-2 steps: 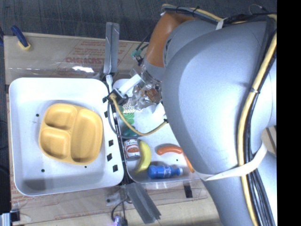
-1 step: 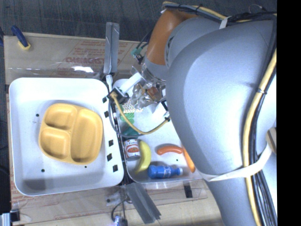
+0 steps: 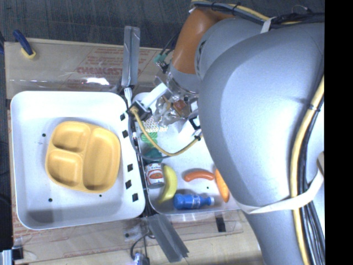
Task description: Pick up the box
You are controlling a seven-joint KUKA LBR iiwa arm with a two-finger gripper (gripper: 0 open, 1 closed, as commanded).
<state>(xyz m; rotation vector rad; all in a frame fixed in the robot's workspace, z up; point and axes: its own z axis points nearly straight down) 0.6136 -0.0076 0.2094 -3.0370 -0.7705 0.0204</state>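
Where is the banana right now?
The banana lies in the right-hand bin, near its front left corner. A small can sits just to its left, and the blue bottle lies just below it.

I work in a robotics lab: two white bins point(image 3: 22, 148) clamped side by side on my desk point(image 3: 66, 59), toy food point(image 3: 168, 184), loose cables point(image 3: 154, 142).
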